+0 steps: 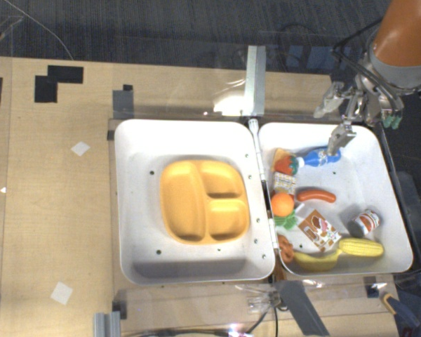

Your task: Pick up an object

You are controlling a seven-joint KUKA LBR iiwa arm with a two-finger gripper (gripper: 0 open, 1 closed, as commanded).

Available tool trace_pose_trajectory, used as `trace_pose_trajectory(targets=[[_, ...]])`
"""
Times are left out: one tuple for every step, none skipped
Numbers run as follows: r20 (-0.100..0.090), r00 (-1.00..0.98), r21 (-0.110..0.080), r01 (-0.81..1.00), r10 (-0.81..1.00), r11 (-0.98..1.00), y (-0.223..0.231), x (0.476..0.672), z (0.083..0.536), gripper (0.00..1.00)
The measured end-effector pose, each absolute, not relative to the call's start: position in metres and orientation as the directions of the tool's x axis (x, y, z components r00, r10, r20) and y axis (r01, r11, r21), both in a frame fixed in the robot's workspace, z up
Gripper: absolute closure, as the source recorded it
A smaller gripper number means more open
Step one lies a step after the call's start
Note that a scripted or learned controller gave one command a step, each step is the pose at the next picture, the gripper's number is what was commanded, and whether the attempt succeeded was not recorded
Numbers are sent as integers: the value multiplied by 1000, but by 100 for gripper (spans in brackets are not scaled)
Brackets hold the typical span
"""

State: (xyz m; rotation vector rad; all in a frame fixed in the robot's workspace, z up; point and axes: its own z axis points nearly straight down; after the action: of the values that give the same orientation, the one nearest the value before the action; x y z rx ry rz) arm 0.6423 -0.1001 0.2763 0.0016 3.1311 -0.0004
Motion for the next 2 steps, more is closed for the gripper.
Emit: trace_pose_trajectory(targets=[[-5,-892,2,452,452,892,-157,628,187,0],[-30,-837,13,547,547,837,-184,642,115,0]])
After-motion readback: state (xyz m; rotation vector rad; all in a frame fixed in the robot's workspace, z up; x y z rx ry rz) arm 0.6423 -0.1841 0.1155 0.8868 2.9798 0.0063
